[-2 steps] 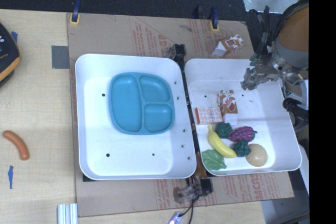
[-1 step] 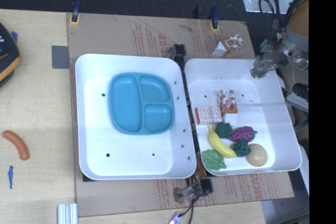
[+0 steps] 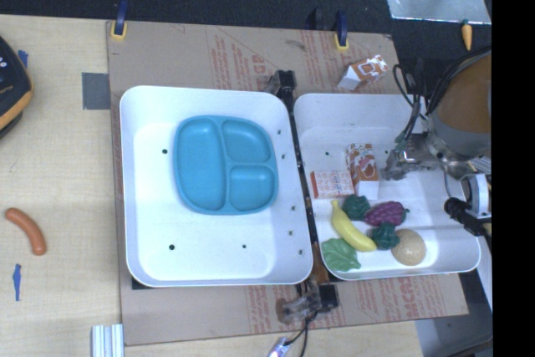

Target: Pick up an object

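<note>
Bench: pale wood surface [image 3: 58, 180], overlaid by a brown cardboard sheet [image 3: 209, 54] held with clips along its far edge. Beyond the bench the floor is dark, with a pale patch at far right.

Landmark: the right bin [image 3: 334, 117]. The left bin [image 3: 142, 180] sits directly beside it, their rims touching along the centre line. The left bin holds a blue divided plate [image 3: 224, 164], set toward its far half; its near half and left margin are bare white.

Contents of the right bin are clustered in its near half: banana [image 3: 351, 228], green leaf [image 3: 338, 253] at the near-left corner, dark green piece [image 3: 355, 206], purple grapes [image 3: 385, 213], a small dark green piece [image 3: 385, 237] and a tan round item [image 3: 409, 247] by the near rim. Two flat packets [image 3: 332, 182] [image 3: 362, 161] lie mid-bin. The far third of this bin is bare.

The arm [image 3: 464, 109] overhangs the right bin's right side. The gripper [image 3: 399, 165] sits just right of the packets, above the grapes. Whether it is spread or closed I cannot tell; nothing is seen held.

Off the bins: a small carton [image 3: 364, 71] on the cardboard beyond the right bin's far rim; a sausage [image 3: 27, 230] on the wood well left of the left bin; a dark device [image 3: 12, 88] at the far-left edge.
</note>
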Controlling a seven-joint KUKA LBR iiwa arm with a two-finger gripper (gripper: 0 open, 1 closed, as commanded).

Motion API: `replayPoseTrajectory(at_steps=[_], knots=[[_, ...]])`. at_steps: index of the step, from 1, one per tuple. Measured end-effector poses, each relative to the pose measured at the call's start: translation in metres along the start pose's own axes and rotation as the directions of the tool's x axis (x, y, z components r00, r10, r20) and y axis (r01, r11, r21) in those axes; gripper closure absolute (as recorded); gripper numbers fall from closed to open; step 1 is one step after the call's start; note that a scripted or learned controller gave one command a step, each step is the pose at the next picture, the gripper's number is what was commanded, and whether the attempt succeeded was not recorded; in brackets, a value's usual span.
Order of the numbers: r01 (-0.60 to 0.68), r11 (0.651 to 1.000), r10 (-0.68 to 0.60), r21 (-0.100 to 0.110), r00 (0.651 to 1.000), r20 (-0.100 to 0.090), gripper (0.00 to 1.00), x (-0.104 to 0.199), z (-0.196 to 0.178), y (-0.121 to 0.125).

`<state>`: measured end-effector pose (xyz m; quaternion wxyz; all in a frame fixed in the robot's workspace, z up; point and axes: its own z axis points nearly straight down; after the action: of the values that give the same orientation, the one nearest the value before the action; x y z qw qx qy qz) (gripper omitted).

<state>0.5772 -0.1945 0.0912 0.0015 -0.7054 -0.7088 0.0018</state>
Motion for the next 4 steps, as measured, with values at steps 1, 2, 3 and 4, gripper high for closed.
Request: replayPoseTrajectory(at_steps=[1,2,3,4], knots=[[0.0,1.0,0.0,-0.007,1.0,0.0,0.0,0.016,-0.116,0.07],[0.0,1.0,0.0,0.0,1.0,0.0,0.0,0.015,-0.033,-0.023],[-0.001,1.0,0.001,-0.004,1.0,-0.001,0.0,0.028,-0.059,0.037],[0.0,1.0,0.0,-0.003,1.0,0.0,0.0,0.016,-0.111,0.079]])
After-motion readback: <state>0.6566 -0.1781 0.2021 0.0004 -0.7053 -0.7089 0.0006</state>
